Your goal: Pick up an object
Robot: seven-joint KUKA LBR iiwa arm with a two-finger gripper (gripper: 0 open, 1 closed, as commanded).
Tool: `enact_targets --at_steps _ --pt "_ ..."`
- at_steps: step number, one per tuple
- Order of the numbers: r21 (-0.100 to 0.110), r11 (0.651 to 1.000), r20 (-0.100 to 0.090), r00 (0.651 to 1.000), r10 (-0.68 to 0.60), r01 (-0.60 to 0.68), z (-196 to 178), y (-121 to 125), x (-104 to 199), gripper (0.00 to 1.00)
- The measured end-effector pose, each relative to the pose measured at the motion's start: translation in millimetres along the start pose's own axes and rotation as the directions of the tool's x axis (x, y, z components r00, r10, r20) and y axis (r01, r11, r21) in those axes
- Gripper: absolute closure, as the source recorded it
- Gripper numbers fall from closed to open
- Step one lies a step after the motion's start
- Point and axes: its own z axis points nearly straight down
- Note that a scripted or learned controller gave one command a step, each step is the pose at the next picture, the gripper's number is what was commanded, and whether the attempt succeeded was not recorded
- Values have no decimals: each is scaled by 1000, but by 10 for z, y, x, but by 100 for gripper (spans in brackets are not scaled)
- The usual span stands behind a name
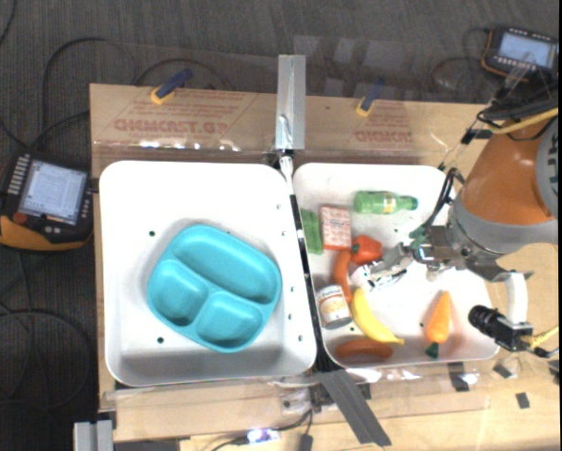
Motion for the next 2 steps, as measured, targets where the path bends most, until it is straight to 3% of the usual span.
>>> enact_targets --at_steps 1,2 --pt "-33 953 23 954 -300 300 657 263 115 0" --pt "-35 867 43 867 -496 498 752 850 87 0"
